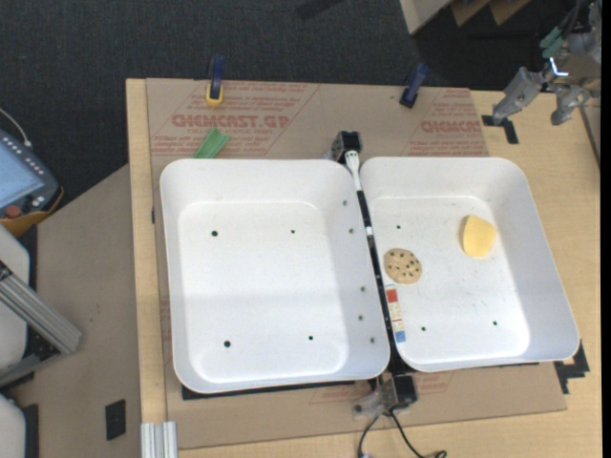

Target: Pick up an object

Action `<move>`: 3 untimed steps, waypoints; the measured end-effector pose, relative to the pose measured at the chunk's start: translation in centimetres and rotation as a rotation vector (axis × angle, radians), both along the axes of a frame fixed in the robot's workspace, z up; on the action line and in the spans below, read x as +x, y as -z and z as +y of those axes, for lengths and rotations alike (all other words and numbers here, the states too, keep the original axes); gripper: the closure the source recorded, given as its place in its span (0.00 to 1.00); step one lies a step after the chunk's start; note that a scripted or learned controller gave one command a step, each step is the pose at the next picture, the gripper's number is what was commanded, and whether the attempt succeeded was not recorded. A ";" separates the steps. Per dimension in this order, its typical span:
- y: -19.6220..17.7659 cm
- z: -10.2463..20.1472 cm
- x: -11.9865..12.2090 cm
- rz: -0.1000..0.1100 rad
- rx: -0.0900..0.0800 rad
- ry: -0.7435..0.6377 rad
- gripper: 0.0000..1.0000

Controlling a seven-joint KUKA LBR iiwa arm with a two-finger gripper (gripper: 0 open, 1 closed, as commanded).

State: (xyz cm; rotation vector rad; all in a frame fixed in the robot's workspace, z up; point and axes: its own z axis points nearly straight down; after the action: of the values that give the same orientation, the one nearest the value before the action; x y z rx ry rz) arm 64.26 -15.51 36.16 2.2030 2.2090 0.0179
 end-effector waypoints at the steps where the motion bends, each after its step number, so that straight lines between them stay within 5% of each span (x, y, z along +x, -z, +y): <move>1: -18.6 -5.7 -1.7 0.002 -0.003 0.006 0.00; 2: -17.3 -0.1 2.6 0.018 0.006 -0.004 0.00; 3: -17.4 7.4 1.8 0.024 0.009 -0.005 0.00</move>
State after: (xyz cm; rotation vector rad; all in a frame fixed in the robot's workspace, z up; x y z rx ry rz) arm 66.02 -8.13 53.60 2.2140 2.2313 0.0019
